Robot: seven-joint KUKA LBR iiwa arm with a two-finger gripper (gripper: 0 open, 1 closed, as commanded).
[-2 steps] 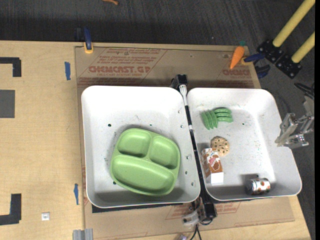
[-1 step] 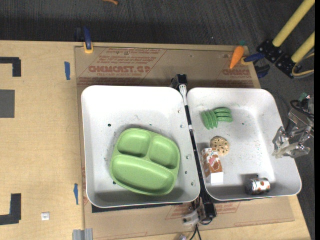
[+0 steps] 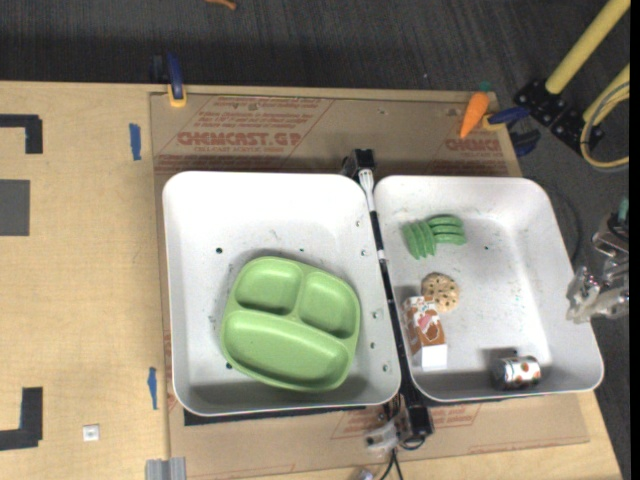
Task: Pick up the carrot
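Observation:
The carrot (image 3: 473,115), small and orange with a green top, lies on the cardboard bench just behind the right bin's (image 3: 540,200) far edge, outside both bins. My gripper (image 3: 597,290) hangs at the view's right side, over the right bin's right rim. It is well in front of the carrot and to its right, and nothing shows in it.
The right bin holds a green ribbed toy (image 3: 435,234), a cookie (image 3: 439,290), a snack packet (image 3: 426,330) and a small can (image 3: 518,370). A green divided plate (image 3: 291,320) lies in the left bin (image 3: 200,218). A blue clamp (image 3: 512,118) sits beside the carrot. A yellow pole (image 3: 595,33) slants at top right.

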